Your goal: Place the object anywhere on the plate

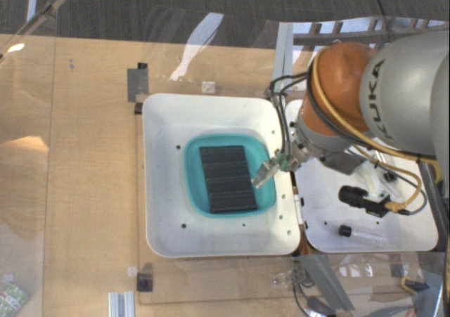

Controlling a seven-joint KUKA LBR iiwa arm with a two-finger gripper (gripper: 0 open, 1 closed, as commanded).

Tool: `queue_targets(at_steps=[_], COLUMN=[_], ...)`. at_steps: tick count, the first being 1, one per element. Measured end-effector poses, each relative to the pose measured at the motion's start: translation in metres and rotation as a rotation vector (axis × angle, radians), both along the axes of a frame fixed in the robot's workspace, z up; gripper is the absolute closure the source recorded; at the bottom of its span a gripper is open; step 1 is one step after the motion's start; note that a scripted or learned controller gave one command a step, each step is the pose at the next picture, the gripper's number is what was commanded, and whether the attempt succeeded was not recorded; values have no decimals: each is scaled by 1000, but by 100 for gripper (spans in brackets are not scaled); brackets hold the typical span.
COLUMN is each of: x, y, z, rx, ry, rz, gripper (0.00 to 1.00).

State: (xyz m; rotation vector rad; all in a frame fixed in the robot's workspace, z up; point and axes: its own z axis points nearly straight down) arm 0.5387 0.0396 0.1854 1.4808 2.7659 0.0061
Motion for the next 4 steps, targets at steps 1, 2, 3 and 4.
queue_targets(at_steps=[1,2,3,4], x=[2,2,60,62], y=[1,1,-69,-67], z=[11,11,-1,11], rx=[1,1,-2,-2], ry=[-7,-7,2,-6], rz=[3,3,26,32], gripper=[100,0,0,100])
